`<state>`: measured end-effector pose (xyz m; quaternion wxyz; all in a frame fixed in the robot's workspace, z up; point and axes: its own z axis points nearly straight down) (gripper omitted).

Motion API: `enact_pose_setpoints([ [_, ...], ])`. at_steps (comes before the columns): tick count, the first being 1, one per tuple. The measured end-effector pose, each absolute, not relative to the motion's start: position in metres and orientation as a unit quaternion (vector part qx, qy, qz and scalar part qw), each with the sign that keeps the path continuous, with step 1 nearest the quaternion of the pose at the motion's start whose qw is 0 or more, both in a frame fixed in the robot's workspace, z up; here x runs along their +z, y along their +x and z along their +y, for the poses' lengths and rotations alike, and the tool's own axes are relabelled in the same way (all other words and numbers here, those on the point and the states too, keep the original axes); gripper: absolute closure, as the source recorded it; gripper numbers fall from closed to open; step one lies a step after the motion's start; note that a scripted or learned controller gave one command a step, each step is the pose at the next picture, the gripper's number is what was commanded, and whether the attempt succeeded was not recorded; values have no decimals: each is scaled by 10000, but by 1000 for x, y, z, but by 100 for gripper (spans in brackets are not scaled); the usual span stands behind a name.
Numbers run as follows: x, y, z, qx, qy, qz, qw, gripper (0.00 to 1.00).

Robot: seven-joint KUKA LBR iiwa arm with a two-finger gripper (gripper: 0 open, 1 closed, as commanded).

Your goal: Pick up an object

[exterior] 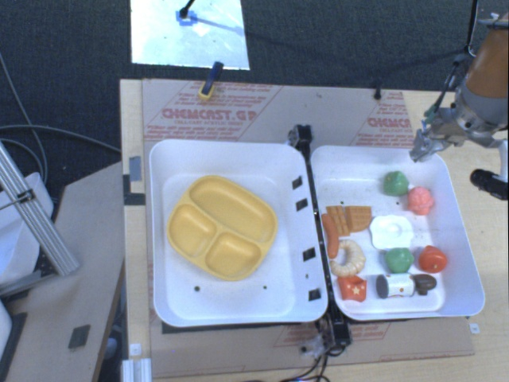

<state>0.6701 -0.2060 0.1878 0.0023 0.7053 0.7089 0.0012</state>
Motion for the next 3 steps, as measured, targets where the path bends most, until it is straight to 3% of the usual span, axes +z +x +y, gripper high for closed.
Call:
enact_pose_setpoints([
  [1, 203, 647, -206, 8, 7066, 7076, 11, 100],
  [2, 174, 669, -199, 5, 7054, 7088, 15, 100],
  [3, 199, 647, -207, 7, 7067, 7075, 18, 100],
])
